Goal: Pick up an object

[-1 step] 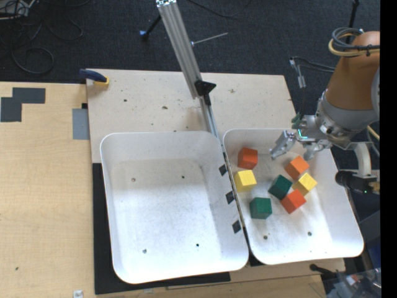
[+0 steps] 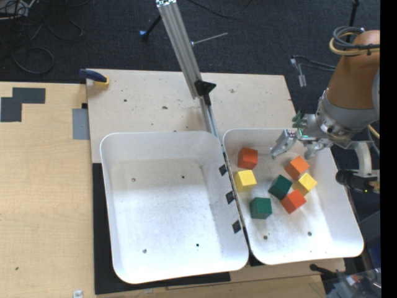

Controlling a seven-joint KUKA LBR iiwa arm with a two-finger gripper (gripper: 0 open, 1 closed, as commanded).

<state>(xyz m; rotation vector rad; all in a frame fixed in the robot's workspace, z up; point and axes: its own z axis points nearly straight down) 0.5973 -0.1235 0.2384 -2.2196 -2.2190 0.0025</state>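
The gripper (image 2: 296,144) hangs over the far part of the right bin (image 2: 347,238), its fingers spread with nothing between them. Beneath lie the blocks: a red cube (image 2: 247,158) far left, a yellow cube (image 2: 245,179) just near it, a green cube (image 2: 260,207) nearer, and right of these a tight cluster of orange, green, yellow and red blocks. The left bin (image 2: 124,228) sits beside.
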